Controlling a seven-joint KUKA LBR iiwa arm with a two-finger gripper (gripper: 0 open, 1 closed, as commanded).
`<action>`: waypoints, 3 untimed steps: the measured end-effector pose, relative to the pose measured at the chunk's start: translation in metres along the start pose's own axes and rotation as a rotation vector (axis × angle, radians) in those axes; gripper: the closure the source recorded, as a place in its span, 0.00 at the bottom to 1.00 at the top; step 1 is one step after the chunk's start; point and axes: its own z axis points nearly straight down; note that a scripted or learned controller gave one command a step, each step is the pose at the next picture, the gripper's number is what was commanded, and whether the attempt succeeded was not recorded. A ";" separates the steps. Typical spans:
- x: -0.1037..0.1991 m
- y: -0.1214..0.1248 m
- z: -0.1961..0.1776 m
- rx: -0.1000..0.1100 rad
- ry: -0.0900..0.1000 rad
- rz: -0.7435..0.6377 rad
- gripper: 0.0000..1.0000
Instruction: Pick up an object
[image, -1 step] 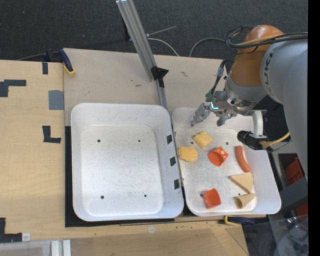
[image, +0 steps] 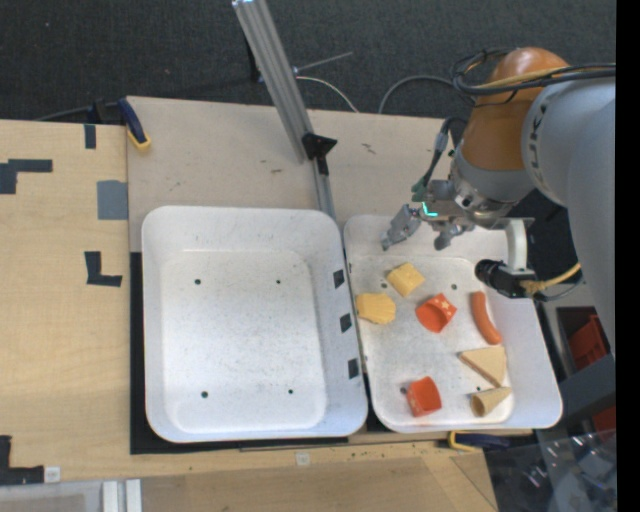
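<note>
Fingers of my gripper (image: 421, 231) are standing apart, spread wide, and nothing is lying between them. The gripper is hanging over the far edge of the right bin (image: 535, 400), near its far left corner, with one finger (image: 398, 229) reaching toward the left and the other (image: 443, 236) pointing down beside it. A small green light is glowing on the wrist above them.

Below me, the objects are lying in the right bin. A yellow block (image: 405, 278) is sitting just beneath my fingers, apart from them. A second yellow piece (image: 376, 307) is lying near it, close to the bin's left wall. An orange-red cup-like piece (image: 435, 313) is resting in the middle, and an orange sausage shape (image: 485, 317) is lying to the right of it. Toward the near side, a tan wedge (image: 485, 363) is lying above a tan cone (image: 491, 401), perhaps touching it, though I cannot tell surely. A red block (image: 424, 396) is standing near the front wall.

The left bin (image: 160, 300) is sitting just beside the right one.
</note>
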 end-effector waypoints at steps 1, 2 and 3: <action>-0.003 -0.008 0.062 0.006 -0.001 0.002 0.00; -0.004 -0.007 0.106 -0.002 -0.003 0.001 0.00; -0.003 -0.007 0.094 -0.002 -0.001 0.000 1.00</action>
